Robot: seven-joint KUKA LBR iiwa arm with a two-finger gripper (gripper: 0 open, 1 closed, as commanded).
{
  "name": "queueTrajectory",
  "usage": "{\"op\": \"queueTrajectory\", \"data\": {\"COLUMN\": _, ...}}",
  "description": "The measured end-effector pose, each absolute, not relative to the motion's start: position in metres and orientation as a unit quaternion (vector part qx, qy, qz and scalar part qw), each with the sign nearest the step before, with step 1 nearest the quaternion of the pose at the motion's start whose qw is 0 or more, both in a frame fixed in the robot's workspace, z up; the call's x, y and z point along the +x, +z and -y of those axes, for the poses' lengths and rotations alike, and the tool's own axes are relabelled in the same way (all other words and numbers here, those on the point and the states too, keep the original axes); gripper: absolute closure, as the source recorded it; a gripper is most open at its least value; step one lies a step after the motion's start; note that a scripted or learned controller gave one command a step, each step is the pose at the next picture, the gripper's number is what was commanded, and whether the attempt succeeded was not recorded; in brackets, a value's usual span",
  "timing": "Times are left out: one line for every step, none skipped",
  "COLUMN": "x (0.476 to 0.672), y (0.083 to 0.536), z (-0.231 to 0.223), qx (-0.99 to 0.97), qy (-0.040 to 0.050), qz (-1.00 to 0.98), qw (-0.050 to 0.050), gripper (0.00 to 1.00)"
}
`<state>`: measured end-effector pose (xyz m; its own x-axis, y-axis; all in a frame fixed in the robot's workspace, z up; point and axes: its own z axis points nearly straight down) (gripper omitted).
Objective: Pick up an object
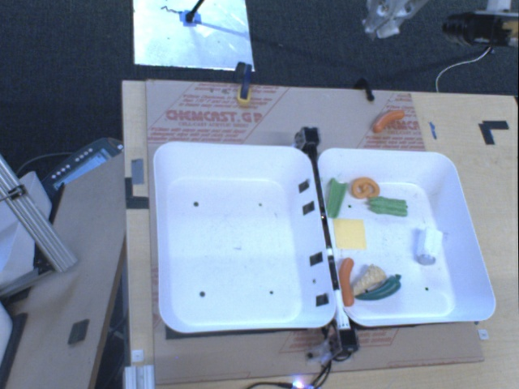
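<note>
My gripper (386, 13) hangs high beyond the bench's far edge, well above and behind the right bin (464, 209), and nothing shows in it. In that bin lie a light green pod (334, 198), an orange ring (364, 188), a green pea pod (388, 207), a flat yellow square (350, 234), a small white piece (426, 245), an orange sausage shape (347, 281), a pale yellow corn piece (369, 278) and a dark green pod (383, 290).
The left bin (235, 241) sits beside the right one, with black clips (310, 209) along the shared wall. An orange sausage (389, 121) lies on the board behind the right bin. A yellow and blue clamp (243, 83) stands at the back, near a shiny sheet (192, 23).
</note>
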<state>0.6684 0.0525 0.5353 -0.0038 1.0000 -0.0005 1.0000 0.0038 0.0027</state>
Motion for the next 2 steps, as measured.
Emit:
{"op": "queueTrajectory", "data": {"x": 0.6684, "y": 0.5353, "z": -0.0550, "qx": 0.706, "qy": 0.0007, "qz": -0.708, "qw": 0.001, "gripper": 1.00}}
{"op": "queueTrajectory", "data": {"x": 0.6684, "y": 0.5353, "z": -0.0566, "qx": 0.706, "qy": 0.0006, "qz": -0.708, "qw": 0.001, "gripper": 1.00}}
